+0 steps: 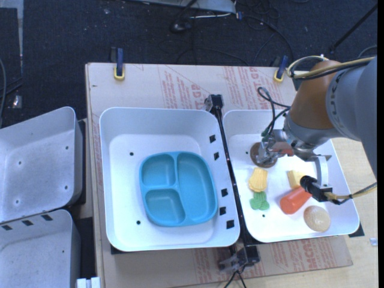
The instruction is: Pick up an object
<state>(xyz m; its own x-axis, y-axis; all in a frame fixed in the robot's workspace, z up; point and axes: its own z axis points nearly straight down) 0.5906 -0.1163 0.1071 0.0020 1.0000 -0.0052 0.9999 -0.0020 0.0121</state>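
While the grey arm [336, 101] with its orange band reaches in from the right, its gripper [264, 153] hangs low over the far left part of the right bin [240, 122]. Whether anything sits between its tips cannot be told, since the wrist hides them from above. Just near of the gripper lies a yellow corn-like piece [258, 179], and touching its near end is a small green piece [260, 202]. To the right of these, an orange-red object [294, 200] lies tilted, with a pale yellow block [294, 177] just beyond it and a beige round object [317, 218] at the near right corner. The left bin [120, 131] holds a blue divided tray [177, 188], lying flat near its middle, well apart from the gripper.
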